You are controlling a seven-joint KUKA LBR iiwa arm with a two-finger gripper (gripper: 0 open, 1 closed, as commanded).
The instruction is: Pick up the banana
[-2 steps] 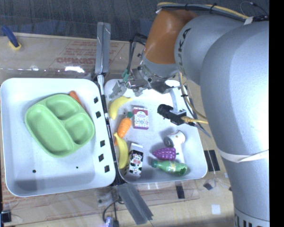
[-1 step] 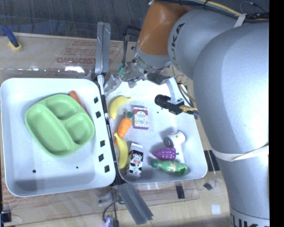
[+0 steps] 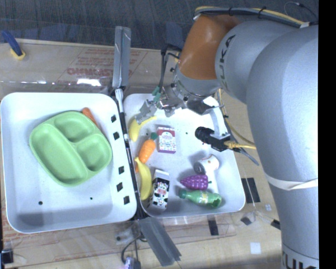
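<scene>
Two bananas lie in the right bin (image 3: 231, 160). One banana (image 3: 134, 129) curves along the bin's upper left corner, its top end right under my gripper (image 3: 152, 106). The other banana (image 3: 144, 179) lies lower down along the left wall. My gripper hangs low over the bin's back left corner, just above and to the right of the upper banana, with the grey arm and its orange band coming in from the right. Nothing shows as lifted.
An orange carrot (image 3: 147, 150), a red box (image 3: 166, 139), a milk carton (image 3: 160, 189), purple grapes (image 3: 195, 181), a green bottle (image 3: 201, 198) and a white object (image 3: 208, 166) share the right bin. The left bin (image 3: 22, 206) holds a green divided plate (image 3: 70, 147) and an orange piece (image 3: 88, 115).
</scene>
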